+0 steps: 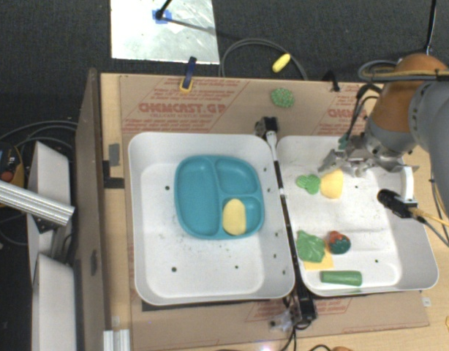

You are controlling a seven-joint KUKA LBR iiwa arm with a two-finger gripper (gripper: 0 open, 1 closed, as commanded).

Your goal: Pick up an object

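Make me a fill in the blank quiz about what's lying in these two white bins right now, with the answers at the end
1. The blue divided plate lies in the ____ bin.
2. The yellow object on that plate sits in its lower ____ compartment.
3. The gripper hangs over the ____ bin.
4. The green bar lies near the right bin's ____ edge.

Answers: left; right; right; bottom

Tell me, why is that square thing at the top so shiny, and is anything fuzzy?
In the camera view, the silver sheet above the bench throws back the light as pale glare; the arm's pincer looks slightly blurred, while the blue tray appears sharp.
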